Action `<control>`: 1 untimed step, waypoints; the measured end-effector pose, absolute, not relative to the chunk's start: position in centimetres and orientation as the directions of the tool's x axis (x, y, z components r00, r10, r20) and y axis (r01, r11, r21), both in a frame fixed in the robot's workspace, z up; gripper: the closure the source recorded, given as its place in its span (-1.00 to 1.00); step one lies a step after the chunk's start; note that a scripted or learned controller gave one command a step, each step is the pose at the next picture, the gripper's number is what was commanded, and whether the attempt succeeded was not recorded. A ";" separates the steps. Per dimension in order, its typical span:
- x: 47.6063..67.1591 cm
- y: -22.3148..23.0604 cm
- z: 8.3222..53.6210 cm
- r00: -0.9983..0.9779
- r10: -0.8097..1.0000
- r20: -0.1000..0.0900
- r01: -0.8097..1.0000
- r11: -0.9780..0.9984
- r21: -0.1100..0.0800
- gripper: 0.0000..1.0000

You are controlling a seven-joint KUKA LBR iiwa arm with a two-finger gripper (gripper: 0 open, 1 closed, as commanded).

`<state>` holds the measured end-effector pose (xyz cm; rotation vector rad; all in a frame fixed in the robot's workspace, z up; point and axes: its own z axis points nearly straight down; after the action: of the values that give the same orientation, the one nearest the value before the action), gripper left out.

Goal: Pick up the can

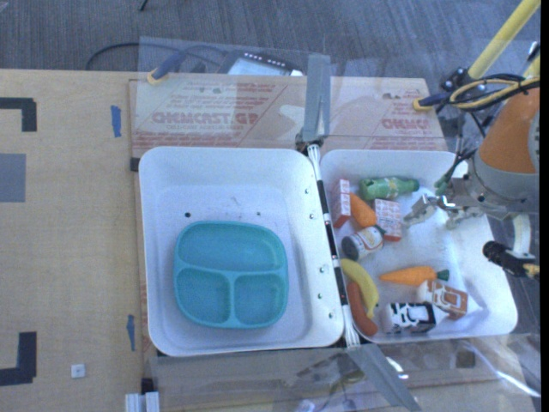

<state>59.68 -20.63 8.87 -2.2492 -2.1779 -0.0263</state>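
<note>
The can (364, 241) lies on its side near the left wall of the right bin (502, 312), dark end toward the divider, with a pale label and a red band. It rests between an orange carrot piece (362, 210) above it and a banana (361, 284) below it. My gripper (439, 209) hangs over the upper right part of that bin, to the right of the can and well apart from it. Its fingers are open with nothing between them.
The right bin also holds a green bottle (388, 185), a red-and-white packet (389, 216), a carrot (413, 275), a black-and-white box (410, 316), a small carton (448, 299) and a red item (361, 314). A teal divided plate (230, 275) lies in the left bin (223, 174).
</note>
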 end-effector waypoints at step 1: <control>64.3 -20.1 8.8 0.300 0.954 0.018 0.954 -0.300 -0.006 -1.00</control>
<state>64.31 -20.05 8.82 -2.5208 -1.8488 -0.0179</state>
